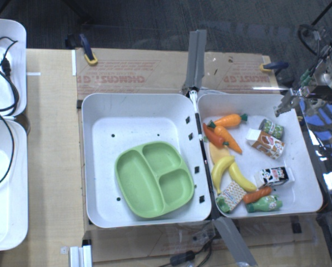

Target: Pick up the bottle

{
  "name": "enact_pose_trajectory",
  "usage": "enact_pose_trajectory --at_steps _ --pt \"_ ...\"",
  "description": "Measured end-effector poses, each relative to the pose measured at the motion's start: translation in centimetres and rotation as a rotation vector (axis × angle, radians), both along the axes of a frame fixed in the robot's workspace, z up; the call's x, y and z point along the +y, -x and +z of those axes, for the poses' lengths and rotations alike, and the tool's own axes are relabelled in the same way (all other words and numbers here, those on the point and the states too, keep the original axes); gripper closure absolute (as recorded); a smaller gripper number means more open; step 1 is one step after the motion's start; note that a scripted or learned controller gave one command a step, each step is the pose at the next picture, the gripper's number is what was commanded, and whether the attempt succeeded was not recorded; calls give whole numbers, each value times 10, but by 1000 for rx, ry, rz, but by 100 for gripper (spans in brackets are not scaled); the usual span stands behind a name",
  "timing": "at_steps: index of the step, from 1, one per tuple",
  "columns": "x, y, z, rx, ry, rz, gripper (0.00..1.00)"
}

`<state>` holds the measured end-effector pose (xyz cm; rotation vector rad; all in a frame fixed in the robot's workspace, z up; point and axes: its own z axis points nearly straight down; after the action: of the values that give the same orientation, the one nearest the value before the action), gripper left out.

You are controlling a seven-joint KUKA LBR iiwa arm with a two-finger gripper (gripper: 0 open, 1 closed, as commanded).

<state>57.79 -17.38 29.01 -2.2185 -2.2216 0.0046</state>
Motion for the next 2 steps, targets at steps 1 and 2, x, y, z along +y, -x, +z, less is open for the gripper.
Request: enact_pose_trajectory --at_steps 1,2 --pt "-35 -81 6 -2 2 -120 0" --pt "-34 -82 15 -1 5 -114 100"
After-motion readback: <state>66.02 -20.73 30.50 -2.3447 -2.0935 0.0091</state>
